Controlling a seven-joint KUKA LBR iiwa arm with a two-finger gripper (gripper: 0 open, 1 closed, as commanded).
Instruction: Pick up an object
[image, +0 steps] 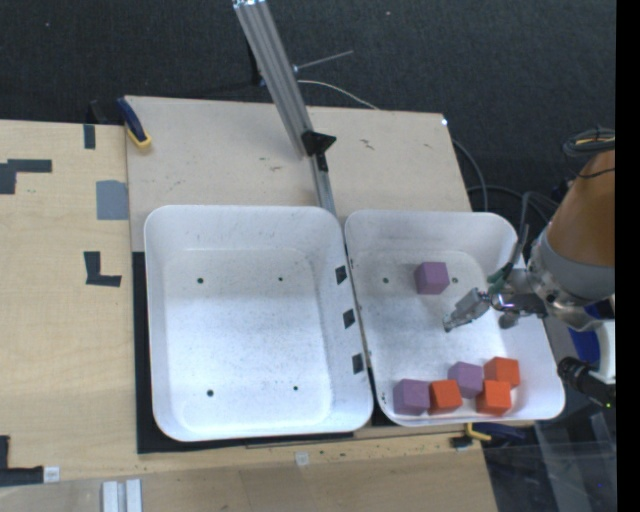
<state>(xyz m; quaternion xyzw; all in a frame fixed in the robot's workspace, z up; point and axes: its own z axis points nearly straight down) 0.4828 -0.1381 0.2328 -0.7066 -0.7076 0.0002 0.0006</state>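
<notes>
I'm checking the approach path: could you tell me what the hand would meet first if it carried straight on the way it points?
Probably bare floor of the right bin: the hand points left and slightly down, passing below the lone purple cube. Depth is unclear.

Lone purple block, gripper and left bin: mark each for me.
Lone purple block (431, 277): camera view, centre of its top face.
Gripper (458, 318): camera view, midway between its fingertips.
Left bin (150, 300): camera view, its left wall.

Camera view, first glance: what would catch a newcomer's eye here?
The cluster of purple and orange blocks in the near corner of the right bin, with one lone purple block apart toward its far side. The gripper reaches in from the right, between that block and the cluster. The left bin lies alongside.
</notes>
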